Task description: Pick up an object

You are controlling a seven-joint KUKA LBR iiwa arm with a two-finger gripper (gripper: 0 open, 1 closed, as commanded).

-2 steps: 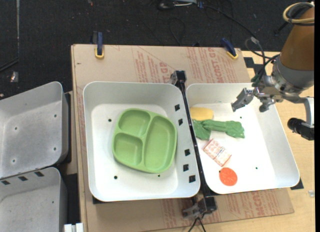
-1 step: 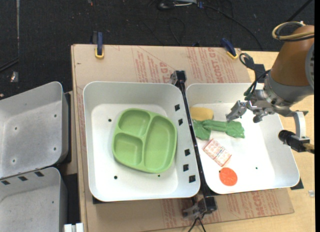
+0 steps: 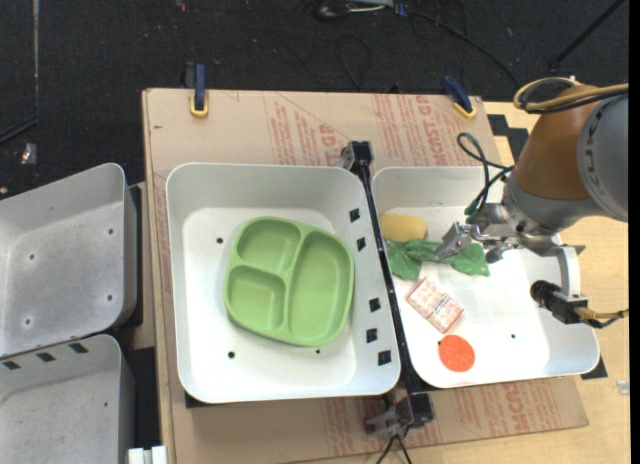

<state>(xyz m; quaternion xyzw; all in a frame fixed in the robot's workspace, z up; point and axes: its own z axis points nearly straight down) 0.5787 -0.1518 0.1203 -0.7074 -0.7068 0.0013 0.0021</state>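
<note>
Two white bins (image 3: 200,252), one green divided plate (image 3: 290,280), one yellow object (image 3: 404,226), one green leafy piece (image 3: 420,254) (crumpled), one pink packet (image 3: 434,303), one orange disc (image 3: 457,353)

The grey arm (image 3: 585,167) reaches in from the right, its pincer (image 3: 462,240) lowered, wrist bent leftward.

The arm (image 3: 575,167) runs off the right edge; its wrist covers part of the right bin (image 3: 520,367); the gripper (image 3: 462,242) is too small and cluttered to read; the green item (image 3: 405,257) beneath it is partly hidden.
</note>
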